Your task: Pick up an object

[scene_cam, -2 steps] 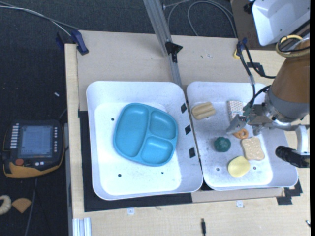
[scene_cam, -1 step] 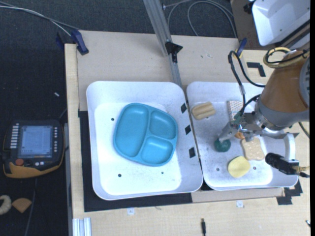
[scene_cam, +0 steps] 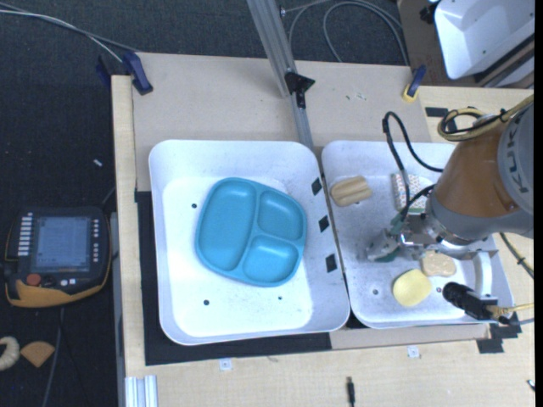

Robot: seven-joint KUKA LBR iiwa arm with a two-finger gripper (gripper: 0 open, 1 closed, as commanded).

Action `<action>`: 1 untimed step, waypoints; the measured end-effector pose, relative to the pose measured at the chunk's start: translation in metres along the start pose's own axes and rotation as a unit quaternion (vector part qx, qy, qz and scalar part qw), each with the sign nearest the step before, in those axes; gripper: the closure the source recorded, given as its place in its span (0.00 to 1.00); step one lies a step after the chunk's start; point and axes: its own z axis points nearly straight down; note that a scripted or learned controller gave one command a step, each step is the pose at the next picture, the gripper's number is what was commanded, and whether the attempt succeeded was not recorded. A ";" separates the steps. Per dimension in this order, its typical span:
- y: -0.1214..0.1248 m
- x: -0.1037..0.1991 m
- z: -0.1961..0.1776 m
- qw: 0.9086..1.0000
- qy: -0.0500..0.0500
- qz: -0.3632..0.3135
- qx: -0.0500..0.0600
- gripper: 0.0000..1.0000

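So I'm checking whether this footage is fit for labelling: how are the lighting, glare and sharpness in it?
Camera view: lighting is even and soft, with faint shadows beside the blue three-compartment plastic plate; the white plastic bins look bright but not blown out; the end effector is small and slightly soft, its details hard to read; the pale yellow rounded object stays distinct.

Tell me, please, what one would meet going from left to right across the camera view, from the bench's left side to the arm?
Handheld pendant → left bin → blue divided plate → tan roll → yellow object → arm.
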 end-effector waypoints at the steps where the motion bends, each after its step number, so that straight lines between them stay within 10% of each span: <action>1: 0.002 0.000 -0.014 1.000 -0.001 0.000 -0.003 1.00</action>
